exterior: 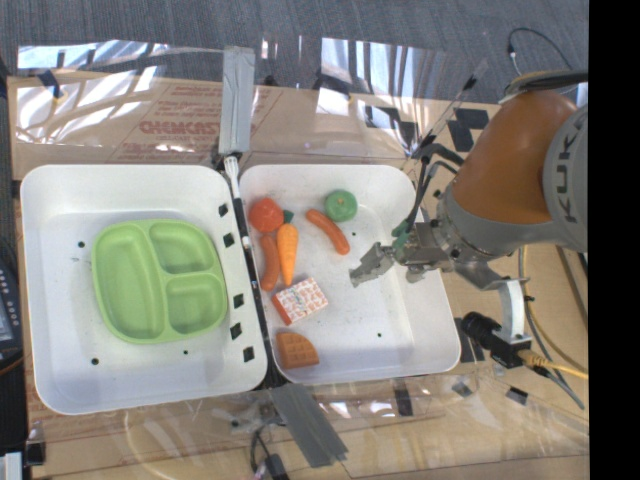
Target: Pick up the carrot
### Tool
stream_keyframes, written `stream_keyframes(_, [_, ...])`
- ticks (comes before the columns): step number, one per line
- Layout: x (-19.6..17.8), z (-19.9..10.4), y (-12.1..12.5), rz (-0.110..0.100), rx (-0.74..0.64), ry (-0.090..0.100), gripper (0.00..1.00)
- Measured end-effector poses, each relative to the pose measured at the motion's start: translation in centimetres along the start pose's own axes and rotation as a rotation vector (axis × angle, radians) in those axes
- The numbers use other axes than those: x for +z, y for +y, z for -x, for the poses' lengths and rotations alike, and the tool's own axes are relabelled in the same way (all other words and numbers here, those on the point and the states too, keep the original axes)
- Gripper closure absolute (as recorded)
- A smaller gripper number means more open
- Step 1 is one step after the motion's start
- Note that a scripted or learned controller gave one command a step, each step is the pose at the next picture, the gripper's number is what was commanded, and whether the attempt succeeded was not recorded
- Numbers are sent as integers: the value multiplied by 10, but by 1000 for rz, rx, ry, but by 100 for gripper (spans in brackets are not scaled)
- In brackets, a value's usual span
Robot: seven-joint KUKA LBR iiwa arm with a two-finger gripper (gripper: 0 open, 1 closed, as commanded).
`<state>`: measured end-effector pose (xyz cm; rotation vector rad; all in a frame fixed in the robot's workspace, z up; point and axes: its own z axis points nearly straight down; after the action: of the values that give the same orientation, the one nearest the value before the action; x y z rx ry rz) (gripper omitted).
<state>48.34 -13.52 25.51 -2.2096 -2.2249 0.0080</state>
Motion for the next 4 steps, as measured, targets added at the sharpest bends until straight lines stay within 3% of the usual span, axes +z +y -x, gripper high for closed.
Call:
stream_keyframes(1, [68,-111,61,-2,532,-2,0])
stream_keyframes(2, [68,-55,65,-1,222,-1,0])
stream_keyframes(3, [160,-32,117,0,76,0,0])
stream_keyframes(4, [154,-31,117,-6,73,0,100])
